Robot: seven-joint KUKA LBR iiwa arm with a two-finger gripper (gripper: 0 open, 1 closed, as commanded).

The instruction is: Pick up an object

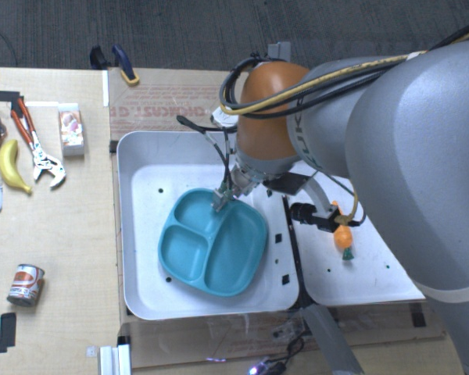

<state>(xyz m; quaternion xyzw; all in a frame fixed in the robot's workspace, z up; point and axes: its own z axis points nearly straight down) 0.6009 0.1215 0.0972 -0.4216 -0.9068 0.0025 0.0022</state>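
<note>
On the counter to the left lie a banana, pliers, a small box and a can, all well apart from the bins and likely just parked as spares. In the left bin a teal divided plate lies flat, the only thing there to pick. The claw comes down at the plate's upper rim, touching or just above it; a raised edge is probably the one place thin fingers can pinch a flat dish. Whether the claw is open or closed I cannot tell. An orange object rests in the right bin, beside a black part.
</note>
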